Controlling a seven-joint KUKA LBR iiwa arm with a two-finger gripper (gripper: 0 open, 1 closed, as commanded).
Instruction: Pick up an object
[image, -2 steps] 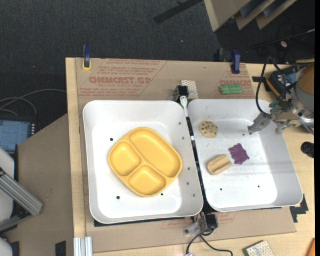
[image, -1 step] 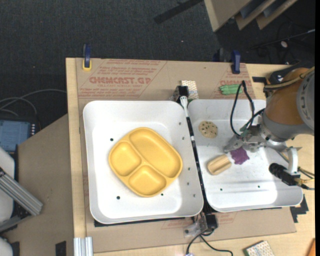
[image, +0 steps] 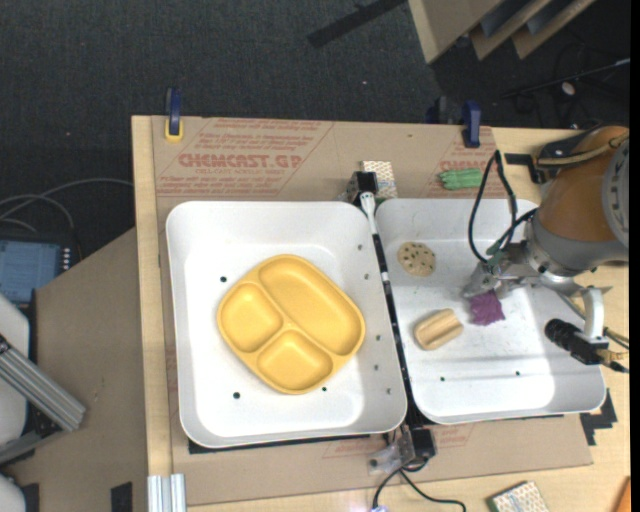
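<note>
1. Gripper (image: 487, 283) of the grey arm (image: 580, 215) hangs low over the right bin (image: 500, 395), its tips just above and touching the top edge of a small purple object (image: 487, 308); whether anything is pinched between them cannot be made out from this angle.
2. Nearest the camera in that bin, a tan bread roll (image: 437, 329) lies at roughly eight o'clock from the purple object, close by but apart from it.
3. At about ten o'clock from the purple object, a round chocolate-chip cookie (image: 416, 259) sits flat on the white floor, toward the bin's far left corner.
4. Well off at nine o'clock, the left bin (image: 200, 240) carries a yellow divided plate (image: 290, 322), three compartments facing up, set at a slant near the bin's middle.
5. Farther back, at twelve o'clock beyond the right bin, a green object (image: 461, 180) rests on the brown board (image: 250, 160).
6. Two blue clamps (image: 175, 110) grip the board's far edge.
</note>
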